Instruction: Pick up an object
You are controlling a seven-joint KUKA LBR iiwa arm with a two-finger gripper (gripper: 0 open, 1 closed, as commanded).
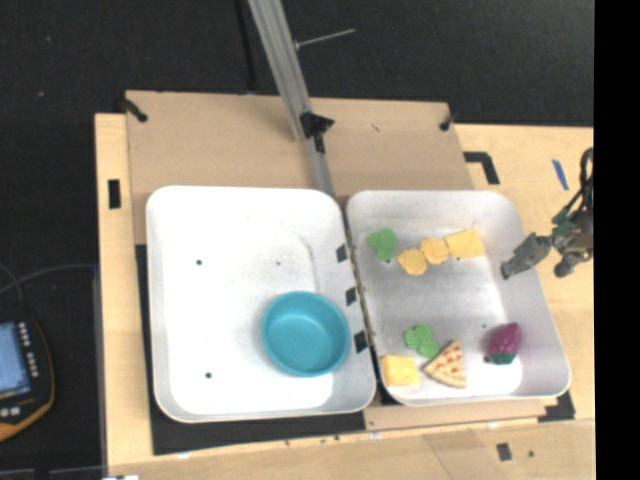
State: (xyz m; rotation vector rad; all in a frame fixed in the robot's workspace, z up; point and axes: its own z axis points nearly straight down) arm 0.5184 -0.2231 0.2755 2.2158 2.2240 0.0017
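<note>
End effector (548,252) at the right bin's (470,206) three o'clock rim, fingers spread, pinching nothing, one finger (523,256) slanting down toward eight o'clock over the rim. Inside that bin: pizza slice (446,365) at five o'clock, long axis running from eleven to five, tip aimed toward eleven. Just beside it at nine o'clock, yellow cheese block (400,371); green toy (419,339) above both. Purple toy (503,342) near the lower right corner. Along the upper part: green broccoli piece (382,243), then three yellow pieces (437,251) in a row rising toward two o'clock. In the left bin (200,218), at five o'clock, blue bowl (304,332), upright. Both bins on the tan surface (230,148).
</note>
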